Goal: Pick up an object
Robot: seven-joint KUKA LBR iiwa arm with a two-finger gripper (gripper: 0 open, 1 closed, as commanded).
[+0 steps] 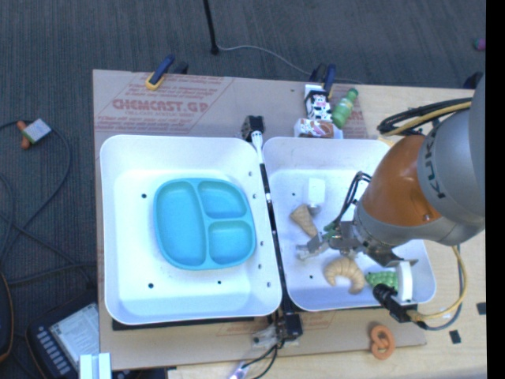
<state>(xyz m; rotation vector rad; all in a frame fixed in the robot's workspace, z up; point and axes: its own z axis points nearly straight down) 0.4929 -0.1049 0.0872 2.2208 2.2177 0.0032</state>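
Croissant: you see it low in the right bin, its long axis running from upper left to lower right.
Arm: it reaches in from the right, bent down over the bin.
Tool: just left of the croissant; you cannot tell its state.

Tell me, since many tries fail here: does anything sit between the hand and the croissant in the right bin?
Nothing visible does. The hand hangs just left of and above the croissant, with bare bin floor between them. The cone-shaped pastry lies above the hand, off that path.
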